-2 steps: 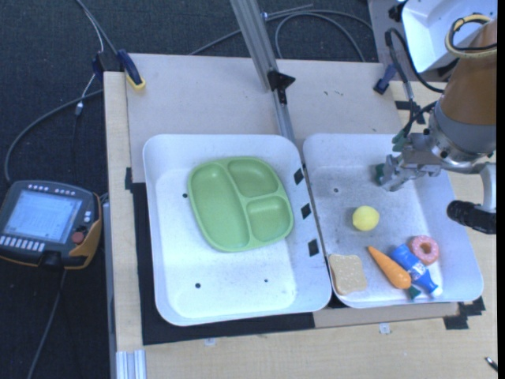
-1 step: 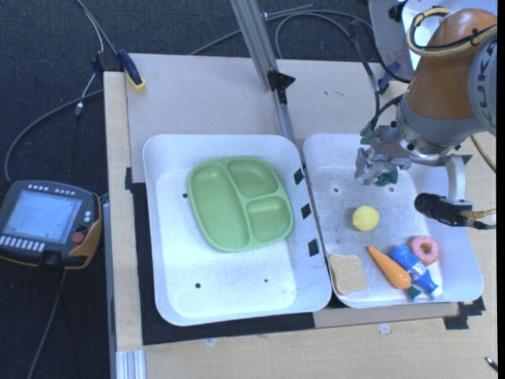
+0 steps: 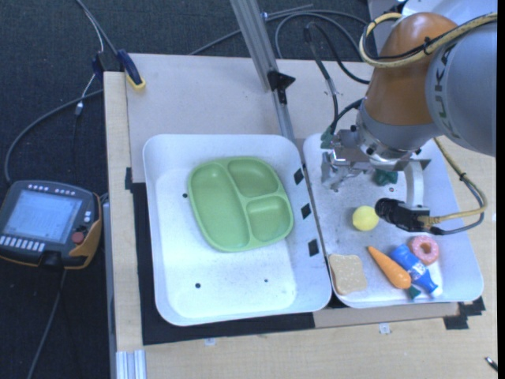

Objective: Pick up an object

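The right bin [image 3: 465, 279] holds a yellow ball [image 3: 364, 219], an orange carrot [image 3: 388, 266], a slice of bread [image 3: 347, 273], a pink ring doughnut [image 3: 426, 249] and a blue bottle-like thing [image 3: 418, 270]. A small teal object [image 3: 386, 178] peeks out under the wrist. My gripper [image 3: 338, 174] hangs over the far left part of the right bin, above and left of the yellow ball. No object shows between its metal fingers [image 3: 328, 177].
The left bin [image 3: 170, 290] carries a green divided plate [image 3: 240, 203]. A metal pole [image 3: 260, 46] slants up from between the bins. A teach pendant [image 3: 43, 223] lies on the floor at the left. A blue-and-yellow clamp [image 3: 131, 71] sits on the bench's far left corner.
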Robot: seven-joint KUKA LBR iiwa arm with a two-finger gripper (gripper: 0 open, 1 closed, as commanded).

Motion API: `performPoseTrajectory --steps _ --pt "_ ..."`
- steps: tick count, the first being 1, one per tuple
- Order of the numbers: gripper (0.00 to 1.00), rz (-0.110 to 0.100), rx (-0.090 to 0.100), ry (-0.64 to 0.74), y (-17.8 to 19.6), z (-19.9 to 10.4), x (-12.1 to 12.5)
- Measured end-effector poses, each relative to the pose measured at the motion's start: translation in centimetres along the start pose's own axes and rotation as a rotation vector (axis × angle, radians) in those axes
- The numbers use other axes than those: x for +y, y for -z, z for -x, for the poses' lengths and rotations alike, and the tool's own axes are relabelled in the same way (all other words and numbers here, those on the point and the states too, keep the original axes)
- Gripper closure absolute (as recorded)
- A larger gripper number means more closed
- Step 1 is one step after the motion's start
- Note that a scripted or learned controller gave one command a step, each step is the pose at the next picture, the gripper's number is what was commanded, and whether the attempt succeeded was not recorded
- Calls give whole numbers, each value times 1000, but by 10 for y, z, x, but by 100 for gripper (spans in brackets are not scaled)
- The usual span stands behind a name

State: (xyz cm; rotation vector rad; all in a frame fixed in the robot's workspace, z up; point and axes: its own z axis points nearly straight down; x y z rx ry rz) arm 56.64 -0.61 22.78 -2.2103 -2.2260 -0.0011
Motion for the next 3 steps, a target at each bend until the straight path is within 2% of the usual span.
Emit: performPoseTrajectory --steps 2,3 --pt "100 4 -2 -1 2 -97 20" --pt "0 3 -4 -5 3 -94 20"
